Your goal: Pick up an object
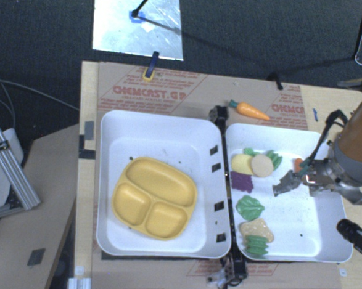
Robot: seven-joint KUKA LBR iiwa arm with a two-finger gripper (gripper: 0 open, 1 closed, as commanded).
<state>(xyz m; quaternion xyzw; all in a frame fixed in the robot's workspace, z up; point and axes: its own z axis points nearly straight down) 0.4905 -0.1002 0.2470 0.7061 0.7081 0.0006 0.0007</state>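
The toy food pieces, any one of which would satisfy the task, lay scattered along the left part of the right bin (328, 244): a yellow piece (241, 163) touching a pale round one (262, 165) with green leaves (274, 158) behind it, a purple chunk (242, 182) just below, a green leafy piece (249, 207) lower down, then a tan lump (256, 229) resting against a ribbed green item (256, 245) near the front wall. They looked like moulded plastic, smooth and matt, with soft rounded outlines. An orange carrot (250, 110) lay outside the bins on the cardboard sheet (191, 92) covering the desk, probably out of play.

The tool (281, 187) hovered over the bare middle of the right bin, tilted down and leftward, its dark tip near the purple chunk but apart from it. Nothing showed between its fingers; whether they stood wide or narrow I could not tell from this slant. I judged it to be lining up on the cluster, the grasp not yet made.

The left bin (117, 130) held a yellow divided tray (155, 196), glossy, three shallow compartments, lying flat and slightly skewed. Both bins were thin white plastic with low walls, pressed side by side and joined by dark clips along the seam, presumably to keep them from sliding.
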